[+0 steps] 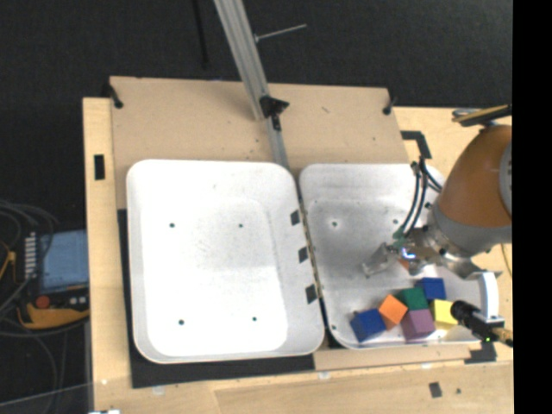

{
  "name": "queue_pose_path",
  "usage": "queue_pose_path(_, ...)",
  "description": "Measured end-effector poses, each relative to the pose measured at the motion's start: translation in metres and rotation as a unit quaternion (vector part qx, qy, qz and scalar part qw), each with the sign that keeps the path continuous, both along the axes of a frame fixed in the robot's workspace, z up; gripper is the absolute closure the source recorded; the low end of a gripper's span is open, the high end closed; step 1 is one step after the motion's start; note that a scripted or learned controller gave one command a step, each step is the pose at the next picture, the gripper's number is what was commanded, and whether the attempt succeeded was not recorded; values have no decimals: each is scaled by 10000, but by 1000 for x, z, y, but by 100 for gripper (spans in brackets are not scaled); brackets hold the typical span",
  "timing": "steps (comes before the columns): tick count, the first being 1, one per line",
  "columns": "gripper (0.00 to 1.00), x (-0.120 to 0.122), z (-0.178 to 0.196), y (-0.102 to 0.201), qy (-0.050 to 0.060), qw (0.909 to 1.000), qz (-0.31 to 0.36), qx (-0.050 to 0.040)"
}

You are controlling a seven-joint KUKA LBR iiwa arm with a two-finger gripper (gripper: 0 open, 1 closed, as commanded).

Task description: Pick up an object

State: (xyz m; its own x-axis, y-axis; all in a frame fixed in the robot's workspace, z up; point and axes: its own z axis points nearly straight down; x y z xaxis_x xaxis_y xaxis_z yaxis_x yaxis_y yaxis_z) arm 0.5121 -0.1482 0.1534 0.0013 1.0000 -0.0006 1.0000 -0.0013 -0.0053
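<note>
Over the right bin [345, 197], the gripper [384, 260] hangs low above bare floor, reaching in from the arm [479, 197] at the right. Whether it is open or closed I cannot tell; the metal there is small and blurred. Nothing seems to sit in it.

The blocks lie huddled in that bin's near corner: blue [367, 323], orange [393, 309], purple [418, 323], green [415, 298], yellow [444, 310] and a second blue [432, 288], most of them touching.

That crowding is the risk. A descent among them could land on a top face or wedge two blocks together, and the close bin wall leaves little room on the near side.

Both bins are smooth white; the left bin [216, 257] adjoins the right one. They rest on a tan bench [198, 119] against dark surroundings.
</note>
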Motion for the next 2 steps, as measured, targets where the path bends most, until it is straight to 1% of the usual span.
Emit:
queue_pose_path(1, 0, -1, -53, -1, -2, 10000, -2, -1)
queue_pose_path(2, 100, 2, -39, -1, -59, 10000, -34, 4)
